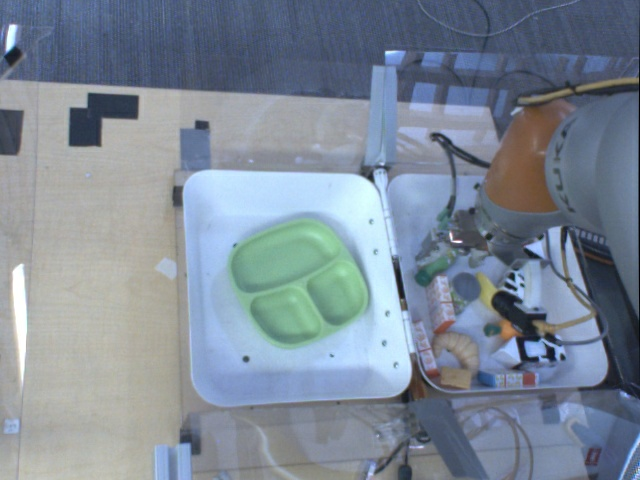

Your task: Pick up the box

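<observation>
Light wood bench (90, 268) carries two white bins side by side: left bin (210, 368) and right bin (590, 363), edges touching. Black tape patches (100, 116) on bench at far left.

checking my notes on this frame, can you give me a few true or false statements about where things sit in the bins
1. The green divided tray lies in the left bin. True.
2. The gripper is over the left bin. False: it is over the right bin, near its upper part.
3. The croissant lies in the right bin. True.
4. The tray has two compartments. False: it has three.
5. The small box sits inside the green tray. False: it lies in the right bin, above the croissant.
</observation>
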Robot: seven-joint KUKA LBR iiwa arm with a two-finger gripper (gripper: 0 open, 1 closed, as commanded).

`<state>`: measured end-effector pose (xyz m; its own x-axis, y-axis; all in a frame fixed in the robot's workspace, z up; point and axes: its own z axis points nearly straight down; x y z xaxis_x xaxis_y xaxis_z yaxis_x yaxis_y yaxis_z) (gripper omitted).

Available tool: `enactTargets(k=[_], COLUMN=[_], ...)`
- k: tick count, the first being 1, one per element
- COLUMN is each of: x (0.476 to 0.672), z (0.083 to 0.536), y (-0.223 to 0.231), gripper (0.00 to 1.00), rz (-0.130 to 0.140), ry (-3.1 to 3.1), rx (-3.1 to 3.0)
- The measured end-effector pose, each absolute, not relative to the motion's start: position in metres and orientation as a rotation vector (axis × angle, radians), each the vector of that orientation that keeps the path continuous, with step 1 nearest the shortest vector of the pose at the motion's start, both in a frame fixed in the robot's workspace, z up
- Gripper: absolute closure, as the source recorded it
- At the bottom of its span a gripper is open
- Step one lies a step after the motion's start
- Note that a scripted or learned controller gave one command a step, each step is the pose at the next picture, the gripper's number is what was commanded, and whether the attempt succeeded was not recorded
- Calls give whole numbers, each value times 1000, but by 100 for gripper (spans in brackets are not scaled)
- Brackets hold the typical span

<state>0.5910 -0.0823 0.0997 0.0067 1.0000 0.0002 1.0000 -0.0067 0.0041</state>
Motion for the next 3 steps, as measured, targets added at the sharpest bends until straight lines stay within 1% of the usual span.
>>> enactTargets(k=[1, 2, 3], x=[515, 499, 508], z=[91, 92, 90], y=[-98, -93, -90], gripper=[0, 0, 0], rz=[16, 23, 13], ry=[2253, 2267, 2254], rx=[2172, 2145, 2174])
